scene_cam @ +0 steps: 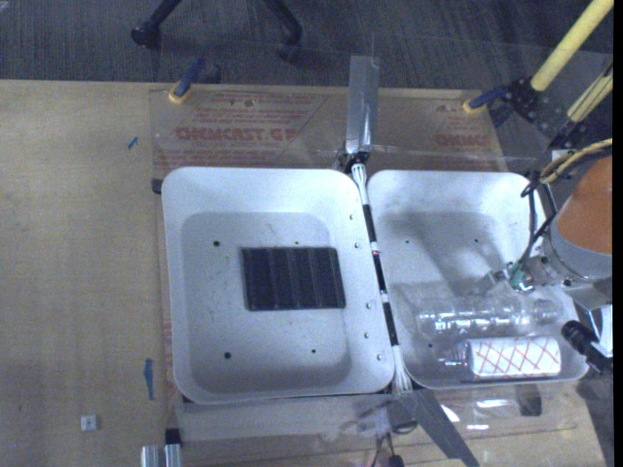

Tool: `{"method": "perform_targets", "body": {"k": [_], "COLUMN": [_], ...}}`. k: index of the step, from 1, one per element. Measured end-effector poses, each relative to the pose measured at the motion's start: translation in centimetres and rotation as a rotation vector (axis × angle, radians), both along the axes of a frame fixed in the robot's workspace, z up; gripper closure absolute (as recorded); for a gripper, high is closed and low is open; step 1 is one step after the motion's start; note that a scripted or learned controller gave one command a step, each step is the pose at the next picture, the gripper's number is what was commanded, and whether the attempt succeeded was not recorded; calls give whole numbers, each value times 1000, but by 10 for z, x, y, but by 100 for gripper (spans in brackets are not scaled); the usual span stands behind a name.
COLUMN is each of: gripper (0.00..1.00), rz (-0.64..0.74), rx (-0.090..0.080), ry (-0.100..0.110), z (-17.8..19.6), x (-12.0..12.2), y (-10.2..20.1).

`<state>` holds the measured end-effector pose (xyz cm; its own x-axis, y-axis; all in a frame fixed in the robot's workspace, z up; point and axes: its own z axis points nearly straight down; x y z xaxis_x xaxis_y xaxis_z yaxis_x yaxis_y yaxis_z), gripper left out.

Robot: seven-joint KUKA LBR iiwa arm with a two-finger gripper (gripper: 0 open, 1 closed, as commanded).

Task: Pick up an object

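Nearest the camera, in the right-hand shallow white plastic bin (428, 197), a white cylindrical container patterned with a red lattice (515, 358) lay on its side against the bin's near wall. Just behind it, and close alongside, a clear plastic bottle (482, 317) also lay on its side, its length running across the bin; whether the two touched could not be told.

Slightly farther back, the grey arm with its orange band (592, 212) reached in from the right, and its two-finger gripper (516, 278) hung low over the right bin, just behind the bottle's right half. Whether the gripper was released or clenched could not be told, and nothing could be seen held in it.

In the left-hand shallow white plastic bin (195, 261), a dark, ribbed rectangular slab (293, 278) lay flat on the middle of the floor, well apart from the walls.

Beyond both bins, a clear plastic sheet with red lettering (238, 125) lay on the tan wooden bench (68, 261), held at its far left corner by a blue and yellow clamp (187, 79). Farthest off, a black chair base (219, 3) stood on the dark floor.
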<state>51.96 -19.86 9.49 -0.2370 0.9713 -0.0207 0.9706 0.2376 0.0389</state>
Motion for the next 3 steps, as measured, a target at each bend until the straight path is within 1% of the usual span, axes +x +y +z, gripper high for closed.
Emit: {"method": "perform_targets", "body": {"k": [1, 2, 3], "gripper": [0, 100, 100], "rz": [65, 62, -89], "rx": [4, 4, 8], "ry": [21, 32, 28], "z": [45, 52, 39], "x": [-19, -22, -15], "y": [16, 14, -6]}}
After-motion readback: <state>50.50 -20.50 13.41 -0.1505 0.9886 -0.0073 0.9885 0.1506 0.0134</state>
